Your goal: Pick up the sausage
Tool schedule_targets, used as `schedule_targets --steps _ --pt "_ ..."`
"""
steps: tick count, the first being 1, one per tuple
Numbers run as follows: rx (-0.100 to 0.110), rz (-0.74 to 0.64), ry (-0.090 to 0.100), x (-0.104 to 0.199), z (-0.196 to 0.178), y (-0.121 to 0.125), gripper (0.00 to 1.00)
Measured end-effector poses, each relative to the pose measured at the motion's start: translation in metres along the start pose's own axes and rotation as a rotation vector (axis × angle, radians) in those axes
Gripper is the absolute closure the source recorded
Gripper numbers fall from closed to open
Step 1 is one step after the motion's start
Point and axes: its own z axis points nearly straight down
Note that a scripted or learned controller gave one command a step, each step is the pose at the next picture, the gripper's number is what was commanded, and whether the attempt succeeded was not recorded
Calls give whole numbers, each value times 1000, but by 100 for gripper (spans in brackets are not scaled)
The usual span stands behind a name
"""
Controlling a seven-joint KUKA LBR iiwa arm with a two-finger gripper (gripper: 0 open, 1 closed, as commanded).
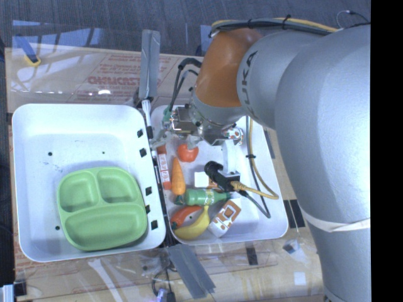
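Hand [182,131], its grip state impossible to tell, hovers over right bin [277,225] above carrot [178,178], banana [195,225].

My one camera sits fixed above the bench [94,74], looking down at a slant on both bins, left bin [38,143] and right bin [274,222], fairly close.

Bulky grey arm [315,106], orange band [220,68], yellow cable [258,187].
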Motion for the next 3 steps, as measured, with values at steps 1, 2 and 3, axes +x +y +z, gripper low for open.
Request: schedule_targets --steps 1,2,3 --pt "-1 -79 -2 -81 0 51 0" --pt "1 -244 -1 -109 100 73 0" --pt "-4 -161 -2 -130 99 74 0"
